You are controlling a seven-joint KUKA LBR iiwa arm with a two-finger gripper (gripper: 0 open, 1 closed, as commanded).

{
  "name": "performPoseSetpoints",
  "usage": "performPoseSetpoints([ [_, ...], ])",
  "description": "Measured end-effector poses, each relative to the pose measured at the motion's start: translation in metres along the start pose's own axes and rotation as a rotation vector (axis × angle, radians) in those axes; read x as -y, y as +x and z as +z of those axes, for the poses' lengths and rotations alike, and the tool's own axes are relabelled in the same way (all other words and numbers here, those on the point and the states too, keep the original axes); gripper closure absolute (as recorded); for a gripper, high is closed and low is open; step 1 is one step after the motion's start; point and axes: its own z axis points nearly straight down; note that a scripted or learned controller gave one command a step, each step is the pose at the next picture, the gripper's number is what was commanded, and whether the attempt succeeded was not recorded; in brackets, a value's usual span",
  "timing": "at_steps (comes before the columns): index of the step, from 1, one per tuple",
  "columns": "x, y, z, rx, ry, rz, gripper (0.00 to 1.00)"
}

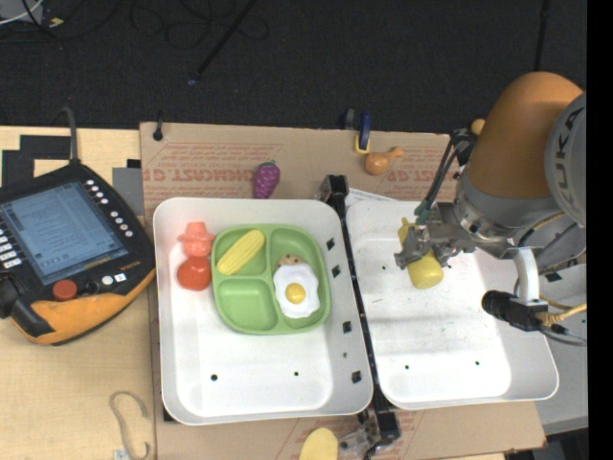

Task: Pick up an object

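Bench (67,391): carrying my cardboard sheet (239,156) and teach pendant (67,247).
Cardboard: bearing my two white bins (249,391), a purple toy (266,178).

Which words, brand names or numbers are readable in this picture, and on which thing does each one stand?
"KUKA": only partly seen, on the grey arm.
Red print on the cardboard sheet: upside down and blurred, not readable.
Screen of the control tablet: text too small to read.

Tool (419,254) over right bin (460,372), touching yellow object (426,273).
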Motion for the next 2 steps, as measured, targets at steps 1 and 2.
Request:
performPoseSetpoints([
  [1, 0.042, 0.038, 0.016, 0.001, 0.002, 0.001, 1.0],
  [2, 0.032, 0.033, -0.004, 0.003, -0.004, 0.004, 1.0],
])
